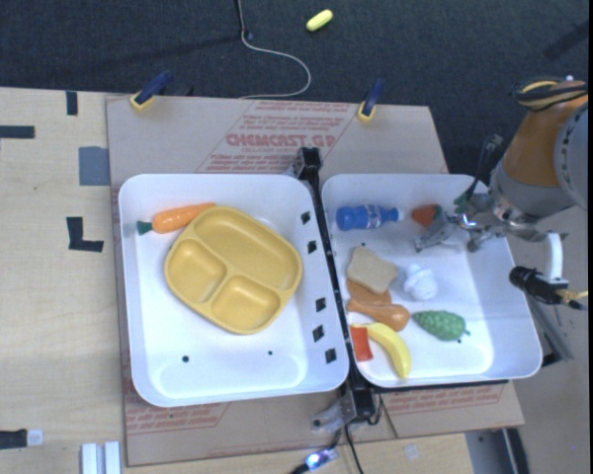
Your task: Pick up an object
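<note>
My gripper [440, 233] hangs low over the back right part of the right bin [504, 363], reaching in from the right. Just behind it and to its left lies a small red-orange object [425, 212]. A blue bottle [368, 216] lies on its side along the bin's back wall. Toward the middle sit a tan bread slice [372, 270], a small white object [421, 283] and an orange-brown piece [379, 311]. A yellow banana [391, 347], a green bumpy fruit [439, 323] and a small red piece [361, 343] lie near the front.
The left bin [143, 363] holds a yellow divided plate [234, 268] and an orange carrot [181, 217] at its back left. A black divider [319, 265] runs between the bins. A cable [277, 52] and a yellow object [319, 20] lie on the dark floor behind.
</note>
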{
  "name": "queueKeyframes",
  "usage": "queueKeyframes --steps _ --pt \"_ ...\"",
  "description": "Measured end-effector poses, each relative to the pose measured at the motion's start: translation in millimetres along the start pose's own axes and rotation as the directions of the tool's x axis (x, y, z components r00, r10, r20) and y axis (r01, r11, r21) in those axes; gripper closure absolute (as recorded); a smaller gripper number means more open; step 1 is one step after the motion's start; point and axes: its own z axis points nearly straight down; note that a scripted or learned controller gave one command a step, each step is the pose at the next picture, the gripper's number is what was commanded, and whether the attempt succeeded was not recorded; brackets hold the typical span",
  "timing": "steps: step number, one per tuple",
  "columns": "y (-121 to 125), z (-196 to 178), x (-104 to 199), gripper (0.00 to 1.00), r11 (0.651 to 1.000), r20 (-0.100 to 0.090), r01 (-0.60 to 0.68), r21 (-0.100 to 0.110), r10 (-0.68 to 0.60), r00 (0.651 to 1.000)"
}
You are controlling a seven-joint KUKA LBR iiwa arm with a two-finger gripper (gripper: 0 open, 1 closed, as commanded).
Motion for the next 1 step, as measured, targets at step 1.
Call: queueKeyframes --steps 1 --pt "0.0 32.8 1.2 0.00 1.000 0.000 0.003 0.006 -0.003 1.000"
